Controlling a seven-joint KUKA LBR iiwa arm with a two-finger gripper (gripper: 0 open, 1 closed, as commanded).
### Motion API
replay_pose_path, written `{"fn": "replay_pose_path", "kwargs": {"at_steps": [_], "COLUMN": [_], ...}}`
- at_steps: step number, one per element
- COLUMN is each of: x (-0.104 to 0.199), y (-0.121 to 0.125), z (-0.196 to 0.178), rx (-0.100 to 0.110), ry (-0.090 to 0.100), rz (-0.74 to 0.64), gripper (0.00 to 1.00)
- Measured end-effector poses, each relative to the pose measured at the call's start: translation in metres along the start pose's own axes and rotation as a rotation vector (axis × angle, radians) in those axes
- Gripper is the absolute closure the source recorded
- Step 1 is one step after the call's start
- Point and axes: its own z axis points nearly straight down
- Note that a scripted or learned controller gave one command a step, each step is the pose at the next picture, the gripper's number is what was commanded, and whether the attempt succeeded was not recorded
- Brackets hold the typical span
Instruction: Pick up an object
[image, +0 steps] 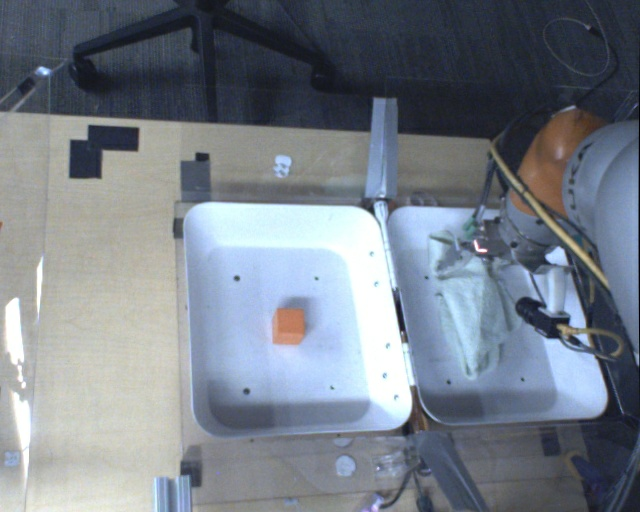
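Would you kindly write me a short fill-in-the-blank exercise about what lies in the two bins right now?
1. The small orange cube lies in the ____ white bin of the camera view.
2. The pale, crumpled cloth lies in the ____ white bin of that view.
3. The gripper is at the ____ end of the cloth, the end farther from the camera.
4. The number of things lying in the bin with the cube is ____.

Missing words: left; right; top; one
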Motion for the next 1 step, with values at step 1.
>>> {"fn": "replay_pose_path", "kwargs": {"at_steps": [1], "x": [0.0008], "y": [0.0028], "z": [-0.0131], "rx": [-0.007], "ry": [-0.002], "rz": [-0.006], "gripper": [1.00]}}
